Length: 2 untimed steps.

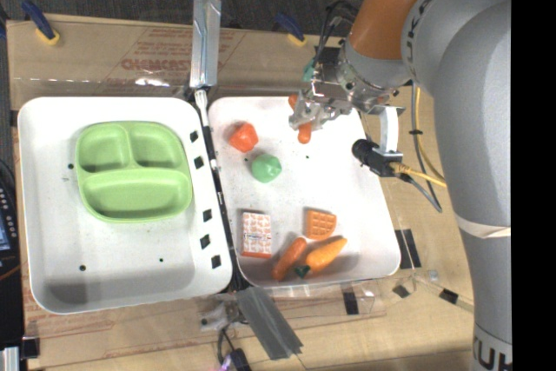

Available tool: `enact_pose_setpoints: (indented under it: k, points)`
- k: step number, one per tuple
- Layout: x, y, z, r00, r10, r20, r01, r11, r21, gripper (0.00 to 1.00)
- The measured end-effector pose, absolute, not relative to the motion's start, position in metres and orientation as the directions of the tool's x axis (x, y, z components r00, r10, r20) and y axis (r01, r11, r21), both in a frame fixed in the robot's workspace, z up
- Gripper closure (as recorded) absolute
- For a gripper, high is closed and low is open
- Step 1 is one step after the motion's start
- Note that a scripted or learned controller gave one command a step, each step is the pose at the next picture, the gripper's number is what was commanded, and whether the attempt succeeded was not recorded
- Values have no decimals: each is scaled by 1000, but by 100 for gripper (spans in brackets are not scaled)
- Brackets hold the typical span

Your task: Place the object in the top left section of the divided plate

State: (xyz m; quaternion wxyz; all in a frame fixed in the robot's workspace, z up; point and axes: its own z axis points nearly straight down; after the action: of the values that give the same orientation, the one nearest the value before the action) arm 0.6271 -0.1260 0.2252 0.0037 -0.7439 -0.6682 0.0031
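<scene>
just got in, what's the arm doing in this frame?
The gripper is over the back of the right bin, with a small orange item at its fingertips; whether it is actually gripped is unclear. The green divided plate sits in the left bin with nothing in its sections. Loose in the right bin: a red-orange piece, a green ball, a small box, a waffle-like square and two carrots.
</scene>
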Motion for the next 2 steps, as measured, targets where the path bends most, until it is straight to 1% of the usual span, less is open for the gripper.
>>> enact_pose_setpoints:
  k: [1, 2]
  points:
    - [558, -156, 225, 144, 990, 0, 989, -144, -9, 100]
    - [622, -115, 193, 465, 885, -3, 885, -465, -8, 100]
